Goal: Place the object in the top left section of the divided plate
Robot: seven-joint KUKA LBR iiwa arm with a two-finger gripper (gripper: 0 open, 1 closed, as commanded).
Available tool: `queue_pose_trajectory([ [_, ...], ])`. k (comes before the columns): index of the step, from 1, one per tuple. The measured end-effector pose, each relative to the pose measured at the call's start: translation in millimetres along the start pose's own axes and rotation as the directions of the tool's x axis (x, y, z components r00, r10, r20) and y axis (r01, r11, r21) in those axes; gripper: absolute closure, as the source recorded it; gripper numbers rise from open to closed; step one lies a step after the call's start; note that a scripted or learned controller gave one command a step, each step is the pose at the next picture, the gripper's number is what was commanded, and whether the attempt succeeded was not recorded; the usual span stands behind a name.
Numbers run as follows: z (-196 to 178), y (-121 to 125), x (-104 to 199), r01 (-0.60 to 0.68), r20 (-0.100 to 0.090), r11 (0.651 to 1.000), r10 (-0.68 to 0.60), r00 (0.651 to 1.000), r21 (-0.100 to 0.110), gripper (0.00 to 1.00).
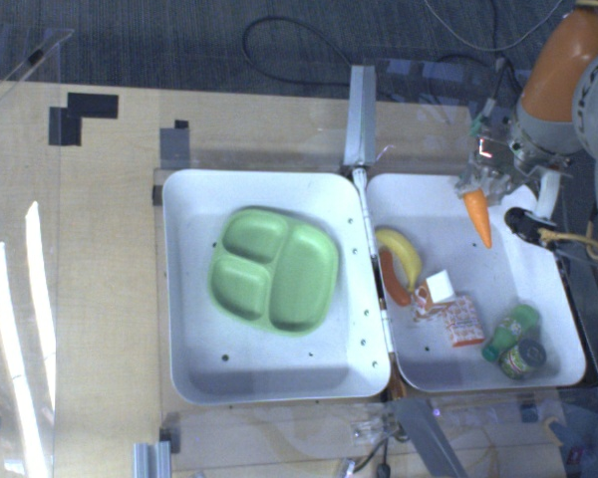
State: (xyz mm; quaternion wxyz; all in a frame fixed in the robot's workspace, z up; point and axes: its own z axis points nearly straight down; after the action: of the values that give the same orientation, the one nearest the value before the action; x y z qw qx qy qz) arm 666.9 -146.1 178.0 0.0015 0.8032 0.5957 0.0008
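Nearest the camera, at the lower right corner of the right bin (pixel 553 366), a green can (pixel 515 345) lies on its side. Just left of it rests a small red-and-white packet (pixel 456 319), with a white cube (pixel 440 287) touching its upper left edge. Further left, beside the divider between the bins, a banana (pixel 403 254) lies against a red sausage-shaped item (pixel 394 279).

The left bin (pixel 189 366) bears the green divided plate (pixel 275 269), tilted a little; all three of its sections are bare.

Farthest back, at the upper right of the right bin, my claw (pixel 475 189) hangs above the bin floor. It is pinching the carrot (pixel 478 217) by its thick upper end; the orange tip points downward, clear of the other items.
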Motion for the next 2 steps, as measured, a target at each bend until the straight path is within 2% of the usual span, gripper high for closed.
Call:
queue_pose_trajectory([
  [1,-34.7,-11.6,27.2,0.399,0.0,0.917,-0.399,0.917,-0.002,1.0],
  [2,-42.1,-25.8,84.2,0.66,0.0,0.751,-0.66,0.751,-0.003,1.0],
])
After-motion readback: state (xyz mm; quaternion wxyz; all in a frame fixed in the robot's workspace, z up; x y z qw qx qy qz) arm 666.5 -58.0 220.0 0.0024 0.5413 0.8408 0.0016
